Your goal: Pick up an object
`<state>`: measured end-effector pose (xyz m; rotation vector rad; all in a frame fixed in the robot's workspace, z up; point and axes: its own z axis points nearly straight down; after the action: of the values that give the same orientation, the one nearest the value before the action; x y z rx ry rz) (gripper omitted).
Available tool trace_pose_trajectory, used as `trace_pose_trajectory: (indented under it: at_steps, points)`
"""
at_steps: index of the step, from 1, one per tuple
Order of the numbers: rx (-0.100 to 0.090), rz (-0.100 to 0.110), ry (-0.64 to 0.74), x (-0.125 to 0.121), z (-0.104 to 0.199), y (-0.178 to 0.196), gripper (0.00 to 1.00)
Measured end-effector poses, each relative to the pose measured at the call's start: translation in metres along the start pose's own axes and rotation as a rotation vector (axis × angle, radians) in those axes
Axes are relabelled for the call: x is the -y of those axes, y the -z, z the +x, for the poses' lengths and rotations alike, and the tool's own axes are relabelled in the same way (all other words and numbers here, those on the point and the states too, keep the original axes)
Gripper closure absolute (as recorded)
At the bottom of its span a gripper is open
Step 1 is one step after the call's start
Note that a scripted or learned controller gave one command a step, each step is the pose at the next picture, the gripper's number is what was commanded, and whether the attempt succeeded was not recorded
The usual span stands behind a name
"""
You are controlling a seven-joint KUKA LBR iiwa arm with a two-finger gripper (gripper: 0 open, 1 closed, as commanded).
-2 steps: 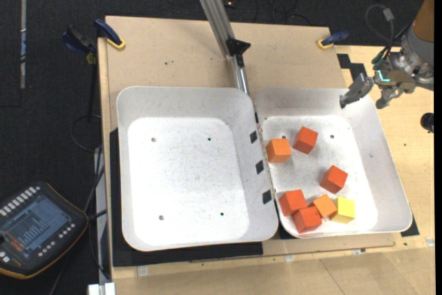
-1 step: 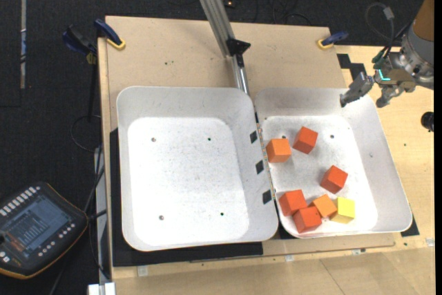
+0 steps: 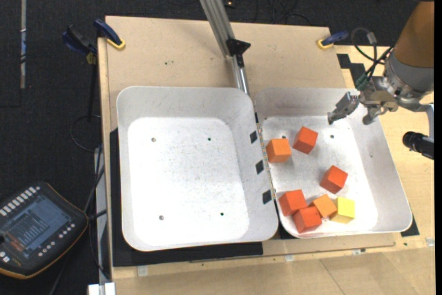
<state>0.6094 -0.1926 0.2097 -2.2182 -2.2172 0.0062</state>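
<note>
Orange blocks (image 3: 306, 139) below-left, apart from fingers (image 3: 343, 107)

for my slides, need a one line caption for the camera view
Open gripper hovering over the right bin of orange, red and yellow blocks.

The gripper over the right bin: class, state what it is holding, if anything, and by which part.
Nothing. The gripper hangs open above the right bin's far edge, its fingers apart with no block between them; the nearest red block lies apart from it.
</note>
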Motion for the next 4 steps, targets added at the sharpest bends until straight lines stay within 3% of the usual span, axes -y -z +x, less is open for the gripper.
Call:
trace_pose_trajectory:
  at_steps: [1,2,3,4]
  points:
    - [0.0,-0.001,0.0,0.008,0.002,-0.047,0.0]
    - [0.005,-0.02,0.002,0.003,0.002,-0.088,0.0]
    - [0.005,-0.026,0.0,0.001,0.003,-0.078,1.0]
    - [0.003,-0.012,0.001,0.009,0.003,-0.029,1.0]
